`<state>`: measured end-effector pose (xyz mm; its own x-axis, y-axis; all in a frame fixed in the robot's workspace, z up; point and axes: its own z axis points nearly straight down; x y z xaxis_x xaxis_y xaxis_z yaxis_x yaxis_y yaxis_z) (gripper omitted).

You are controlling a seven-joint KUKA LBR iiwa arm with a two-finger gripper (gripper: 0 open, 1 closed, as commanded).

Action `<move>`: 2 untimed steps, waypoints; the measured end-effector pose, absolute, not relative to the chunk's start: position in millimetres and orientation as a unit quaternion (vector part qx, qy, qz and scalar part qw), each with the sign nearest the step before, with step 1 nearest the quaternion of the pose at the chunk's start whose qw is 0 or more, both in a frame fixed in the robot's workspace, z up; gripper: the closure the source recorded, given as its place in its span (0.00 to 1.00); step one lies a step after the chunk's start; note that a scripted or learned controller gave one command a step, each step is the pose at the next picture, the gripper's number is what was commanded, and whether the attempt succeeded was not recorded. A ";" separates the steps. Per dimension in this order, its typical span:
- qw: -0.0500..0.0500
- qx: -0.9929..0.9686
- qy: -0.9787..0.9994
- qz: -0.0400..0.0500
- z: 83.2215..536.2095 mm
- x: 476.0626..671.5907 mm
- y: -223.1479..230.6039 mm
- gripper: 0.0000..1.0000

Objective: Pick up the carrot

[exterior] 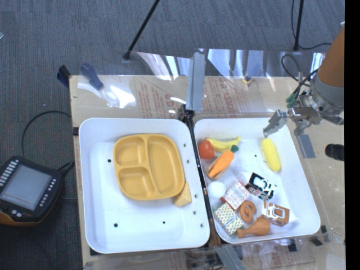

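— Two shallow white bins sit side by side on the counter; where is the orange plastic carrot with the green top?

— In the right bin, near its left wall, lying at a slant. A red tomato sits just beside it on the left, a yellow banana just above, and a white egg below.

— And the gripper?

— Up over the right bin's far right corner, well apart from the carrot, fingers spread wide with nothing between them. A yellow corn cob lies below it.

— Anything else?

— A brown drumstick, a pretzel and small printed packets (all crowded toward the near edge). The left bin holds a yellow divided plate.
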<state>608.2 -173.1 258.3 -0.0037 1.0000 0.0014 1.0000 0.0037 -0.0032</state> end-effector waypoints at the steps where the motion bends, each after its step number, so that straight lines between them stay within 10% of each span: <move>1: 0.005 -0.684 -0.730 0.003 182.2 617.2 -69.7 0.00; 2: 0.005 -0.701 -0.713 0.004 90.2 591.6 -81.2 0.00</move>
